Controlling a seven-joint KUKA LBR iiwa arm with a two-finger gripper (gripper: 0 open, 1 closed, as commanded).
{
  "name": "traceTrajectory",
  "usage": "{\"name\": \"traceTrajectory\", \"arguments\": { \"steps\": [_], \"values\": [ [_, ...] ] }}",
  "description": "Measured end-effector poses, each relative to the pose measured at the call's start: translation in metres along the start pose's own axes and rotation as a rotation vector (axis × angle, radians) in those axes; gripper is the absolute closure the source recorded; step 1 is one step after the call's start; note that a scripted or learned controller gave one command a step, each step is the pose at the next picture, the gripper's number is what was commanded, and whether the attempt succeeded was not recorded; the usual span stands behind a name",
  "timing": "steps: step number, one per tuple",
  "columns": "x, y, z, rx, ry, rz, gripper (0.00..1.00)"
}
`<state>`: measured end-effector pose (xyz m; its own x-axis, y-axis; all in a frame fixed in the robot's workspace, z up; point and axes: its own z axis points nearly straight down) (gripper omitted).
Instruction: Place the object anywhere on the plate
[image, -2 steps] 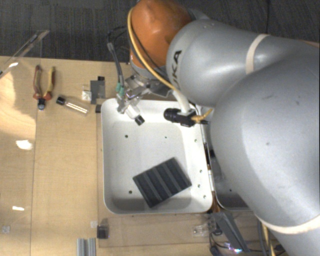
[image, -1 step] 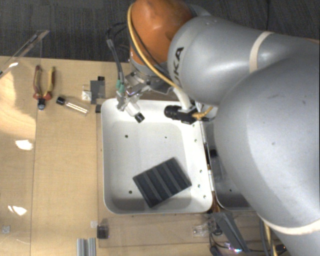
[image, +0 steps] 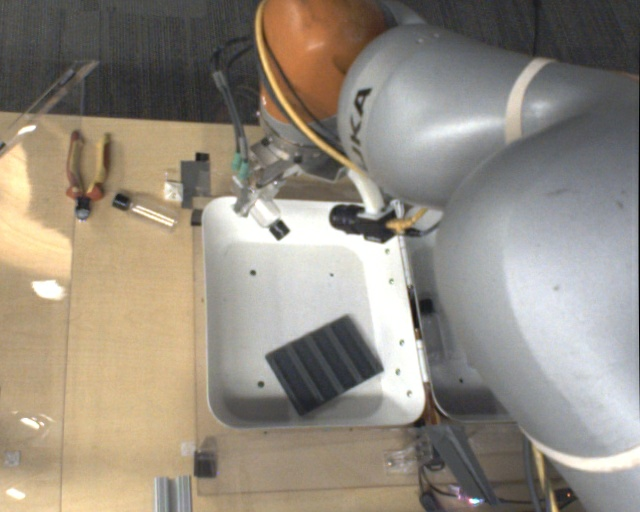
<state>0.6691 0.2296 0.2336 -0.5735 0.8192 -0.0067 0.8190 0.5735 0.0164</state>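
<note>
I see the pincer (image: 260, 212) spread, gripping nothing, at bin's (image: 228, 395) 11 o'clock. Ribbed black block (image: 324, 364) at 6 looks stiff, light; I'd pinch across its short sides.

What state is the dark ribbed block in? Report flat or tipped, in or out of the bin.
Flat and in: the dark ribbed block lies ribbed face up on the white bin floor, apart from the claw.

A big grey arm (image: 480, 200) reached over a white bin (image: 225, 300) on the bench (image: 120, 350). Its gripper (image: 258, 213) hung near the bin's top edge. A dark ridged block (image: 323, 364) lay tilted in the bin. Pliers (image: 86, 168) lay on the bench.
</note>
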Motion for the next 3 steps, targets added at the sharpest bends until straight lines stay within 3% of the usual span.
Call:
{"name": "traceTrajectory", "arguments": {
  "steps": [1,2,3],
  "values": [
    [-0.001,0.000,-0.054,0.009,0.005,-0.114,1.00],
    [0.019,-0.028,-0.022,0.013,0.006,0.049,1.00],
    [0.019,-0.046,-0.093,0.006,0.005,-0.292,1.00]
  ]
}}
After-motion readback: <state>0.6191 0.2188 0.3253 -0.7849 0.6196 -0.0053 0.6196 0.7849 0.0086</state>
